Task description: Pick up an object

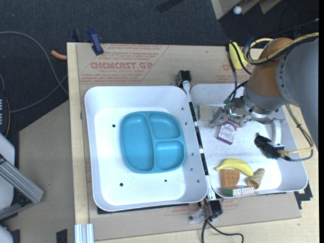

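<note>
Currently your hand (230,116) hangs directly over the small packet (227,132) in the right bin (293,178), positioned for a grasp; its grip cannot be told.

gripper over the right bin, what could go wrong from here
1. The gripper sits just above the small red-and-white packet, which lies flat; fingers may slide off it.
2. The packet lies close to the left wall of the right bin, so a nudge could push it against that wall.
3. The banana, waffle and cone are bunched together.

Dark carpet (35,14) (cable (30,39) trailing).
</note>
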Tool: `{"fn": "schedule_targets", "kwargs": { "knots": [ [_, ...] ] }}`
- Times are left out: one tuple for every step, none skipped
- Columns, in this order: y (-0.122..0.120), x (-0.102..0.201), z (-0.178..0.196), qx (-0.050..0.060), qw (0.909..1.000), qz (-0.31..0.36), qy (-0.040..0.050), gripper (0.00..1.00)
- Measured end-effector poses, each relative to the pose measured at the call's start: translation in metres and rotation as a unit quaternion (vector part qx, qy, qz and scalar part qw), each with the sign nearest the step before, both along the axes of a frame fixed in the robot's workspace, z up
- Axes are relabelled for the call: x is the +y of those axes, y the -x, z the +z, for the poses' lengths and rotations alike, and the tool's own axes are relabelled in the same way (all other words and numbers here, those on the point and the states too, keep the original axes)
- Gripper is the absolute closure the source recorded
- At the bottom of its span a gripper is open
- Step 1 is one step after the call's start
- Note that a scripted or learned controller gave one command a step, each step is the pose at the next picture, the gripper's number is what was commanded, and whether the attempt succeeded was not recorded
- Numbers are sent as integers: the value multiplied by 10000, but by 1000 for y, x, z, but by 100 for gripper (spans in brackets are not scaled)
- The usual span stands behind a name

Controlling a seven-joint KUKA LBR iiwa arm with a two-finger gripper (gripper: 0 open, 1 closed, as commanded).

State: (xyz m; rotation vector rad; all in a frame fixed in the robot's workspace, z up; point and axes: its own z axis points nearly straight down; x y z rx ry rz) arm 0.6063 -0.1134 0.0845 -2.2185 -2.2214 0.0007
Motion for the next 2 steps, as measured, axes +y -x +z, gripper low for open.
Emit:
{"fn": "schedule_targets", "kwargs": {
  "knots": [
    [0,0,10,-2,10000,3,10,100],
    [-20,65,101,-23,10000,4,2,100]
  ]
}}
